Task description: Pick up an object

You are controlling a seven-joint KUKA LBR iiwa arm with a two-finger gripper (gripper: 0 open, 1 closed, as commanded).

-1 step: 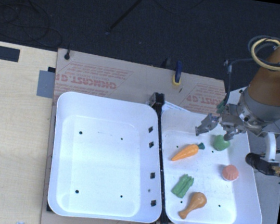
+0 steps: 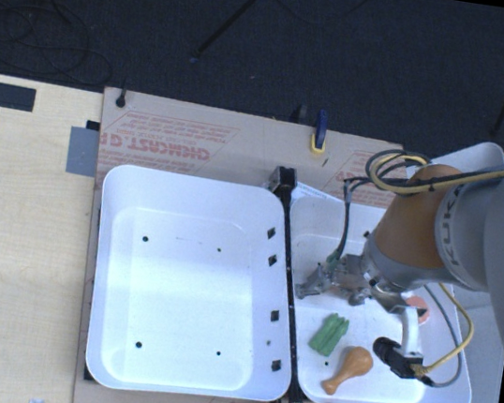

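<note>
Jaws: state cannot be read. The gripper (image 2: 332, 283) shows as a cluster of grey metal seen from above, and whether the jaws stand apart or together cannot be told. Nothing visible between them.

Arm: grey, with an orange band (image 2: 410, 221) above the wrist, reaching in from the right. Gripper is low over the right bin (image 2: 317, 223), near that bin's left wall and about mid-depth.

Candidates for pick, both in the right bin, on its floor nearer the camera than the gripper:
- green ridged block (image 2: 329, 334), lying flat, long axis slightly tilted, just in front of the gripper but apart from it.
- toy drumstick (image 2: 348, 369), tan-orange, thick end up-right, thin end pointing down-left; lies just beside the green block, towards the front rim. Contact between the two cannot be told.

Left bin (image 2: 116, 222): sits alongside the right bin, black clips (image 2: 274, 315) along the shared edge.

Both bins rest on a cardboard sheet (image 2: 178, 132) with red print, on the pale wooden bench (image 2: 7, 252). Blue-and-yellow clamp (image 2: 320, 133) at the cardboard's far edge.
</note>
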